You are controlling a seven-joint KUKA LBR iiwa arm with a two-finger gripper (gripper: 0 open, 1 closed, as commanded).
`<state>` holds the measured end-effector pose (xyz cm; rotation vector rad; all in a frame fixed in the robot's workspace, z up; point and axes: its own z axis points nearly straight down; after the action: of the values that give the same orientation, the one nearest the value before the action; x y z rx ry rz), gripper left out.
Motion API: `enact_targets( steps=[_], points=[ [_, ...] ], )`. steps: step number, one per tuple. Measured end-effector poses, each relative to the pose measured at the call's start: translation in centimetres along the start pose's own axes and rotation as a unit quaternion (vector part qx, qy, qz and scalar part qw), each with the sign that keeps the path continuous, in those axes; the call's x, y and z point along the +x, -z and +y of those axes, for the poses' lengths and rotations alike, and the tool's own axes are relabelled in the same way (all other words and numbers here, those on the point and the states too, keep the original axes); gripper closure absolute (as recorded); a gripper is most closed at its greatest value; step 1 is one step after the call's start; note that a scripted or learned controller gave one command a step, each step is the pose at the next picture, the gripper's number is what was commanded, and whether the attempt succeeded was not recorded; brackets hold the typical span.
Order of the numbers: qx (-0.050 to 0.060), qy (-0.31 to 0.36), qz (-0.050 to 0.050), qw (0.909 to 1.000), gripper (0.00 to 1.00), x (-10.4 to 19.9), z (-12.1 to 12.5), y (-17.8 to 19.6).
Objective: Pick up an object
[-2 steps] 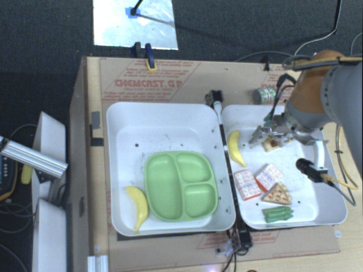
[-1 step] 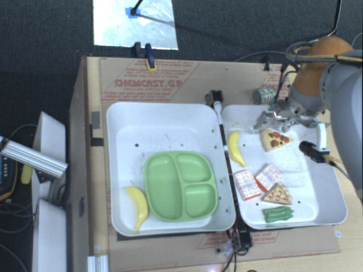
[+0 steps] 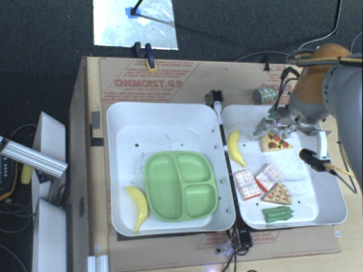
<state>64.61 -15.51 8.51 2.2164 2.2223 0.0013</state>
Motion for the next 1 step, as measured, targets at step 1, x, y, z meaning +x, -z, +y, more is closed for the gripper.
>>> enact_targets(
  steps=[1],
  points=[
    [0.000,-0.001,0.000,1.0000,0.00,-1.46,-1.53,-0.02]
  ],
)
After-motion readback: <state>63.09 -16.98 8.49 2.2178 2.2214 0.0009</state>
